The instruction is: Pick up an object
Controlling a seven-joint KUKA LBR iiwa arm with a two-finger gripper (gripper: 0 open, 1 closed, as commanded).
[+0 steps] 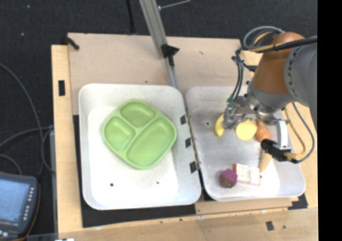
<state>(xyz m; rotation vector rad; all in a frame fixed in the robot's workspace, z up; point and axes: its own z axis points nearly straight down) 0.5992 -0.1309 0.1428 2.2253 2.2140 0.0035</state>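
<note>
Target objects: a round yellow fruit-shaped toy (246,130) lies in the upper middle of the right shallow white bin (211,101), with a smaller yellow curved piece (219,126) just to its left.
Gripper: the grey two-finger gripper (231,118) sits low over the right bin, right above the gap between those two yellow pieces; whether it is spread or pressed together cannot be told, and nothing is seen pinched in it.
Arm: the grey arm with its orange band (272,69) comes in from the right of the frame, cables looping around it.
Nearby items: an orange carrot-shaped toy (262,131) lies just right of the round yellow toy; a tan cone-shaped piece (264,161) is below it; a small red-and-white box (247,174) and a dark purple round toy (227,178) sit near the bin's lower edge, touching or nearly so.
Left bin: the left shallow white bin (96,181) holds a light green plastic plate with three compartments (140,134).
Bench: a tan wooden bench (107,58) bears both bins; a slanted metal rail (152,13) rises toward the top of the frame.
</note>
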